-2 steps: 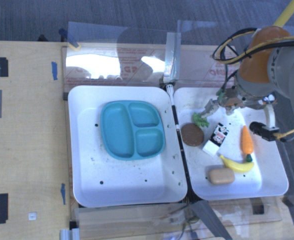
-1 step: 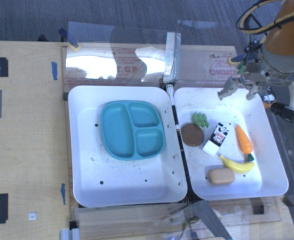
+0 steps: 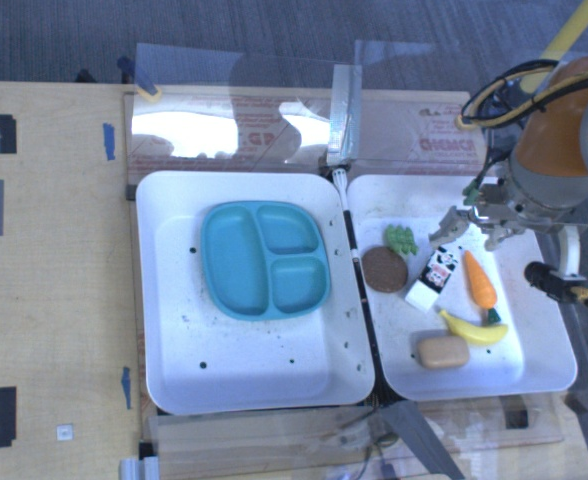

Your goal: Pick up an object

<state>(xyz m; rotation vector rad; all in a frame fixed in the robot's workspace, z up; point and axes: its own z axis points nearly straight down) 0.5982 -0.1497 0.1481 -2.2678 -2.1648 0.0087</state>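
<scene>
gripper (image 3: 472, 228) above carrot (image 3: 481, 280)

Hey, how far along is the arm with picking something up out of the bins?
Nothing looks lifted: the carrot, banana and cow-patterned carton all lie in the right bin. The pincer hovers over that bin's far side, holding nothing. Descent, grasp and lift remain.

Teal plate (image 3: 264, 259), orange carrot (image 3: 480, 281), yellow banana (image 3: 474, 329) (black-and-white carton (image 3: 435, 275)).

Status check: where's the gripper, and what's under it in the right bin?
Gripper over right white bin, upper part, nothing held. Nearest: black-and-white carton, orange carrot. Green broccoli piece, brown round patty to camera-left. Nothing in the way.
</scene>
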